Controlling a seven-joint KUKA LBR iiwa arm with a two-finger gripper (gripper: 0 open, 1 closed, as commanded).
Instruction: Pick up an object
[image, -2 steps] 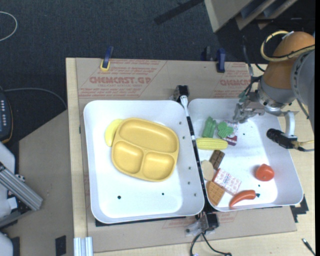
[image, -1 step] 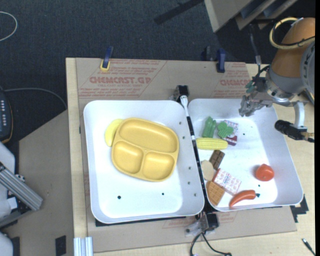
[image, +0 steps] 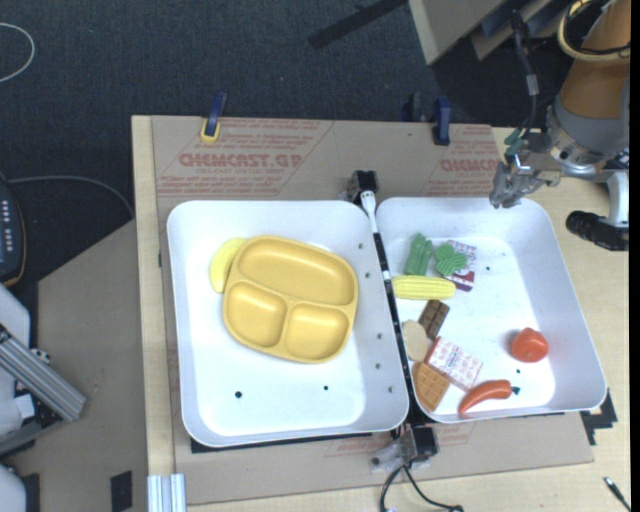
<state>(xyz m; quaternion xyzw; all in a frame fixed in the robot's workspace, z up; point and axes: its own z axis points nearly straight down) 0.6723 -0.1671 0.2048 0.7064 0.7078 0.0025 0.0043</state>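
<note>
A: Objects for picking lie in the right bin (image: 575, 300): a tomato (image: 529, 345) near its right wall, a red chili (image: 485, 396) by the front rim, a corn cob (image: 423, 288) against the left wall, green vegetables (image: 435, 257) just behind the corn, and a wrapped packet (image: 455, 362), a waffle (image: 430, 385) and a brown block (image: 433, 317) bunched between corn and chili.

B: Where is there room?

A: The back right of that bin is bare white floor, and so is the stretch between the green pieces and the tomato. In the left bin (image: 190, 300) a yellow divided tray (image: 288, 298) takes the middle, with bare floor along the front and left.

B: Anything hard to read?

A: A yellow piece (image: 222, 264) pokes out from under the tray's left edge; I cannot tell what it is. The arm (image: 590, 90) is cut off at the top right corner. The counter (image: 150, 200) shows printed cardboard under the bins.

B: And the tool?

A: The tool (image: 508, 190) hangs over the right bin's back rim, well apart from every object. Nothing sits between its tips. Too small and dark to say whether it is spread or closed.
</note>
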